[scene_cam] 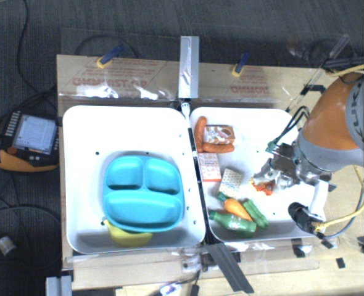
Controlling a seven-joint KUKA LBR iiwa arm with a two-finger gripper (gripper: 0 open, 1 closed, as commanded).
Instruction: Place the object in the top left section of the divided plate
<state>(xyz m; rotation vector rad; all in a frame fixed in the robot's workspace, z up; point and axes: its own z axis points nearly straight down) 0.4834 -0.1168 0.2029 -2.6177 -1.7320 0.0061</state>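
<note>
The blue divided plate lies in the left bin. The gripper hangs over the right bin, right of the carrot, beside a small red-and-white object; grip state cannot be determined.

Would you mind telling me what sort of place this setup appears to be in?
Probably a robotics lab test bench: an arm reaches over two white bins, toy food and a blue plate serve as props, and a handheld controller lies on the carpet.
</note>
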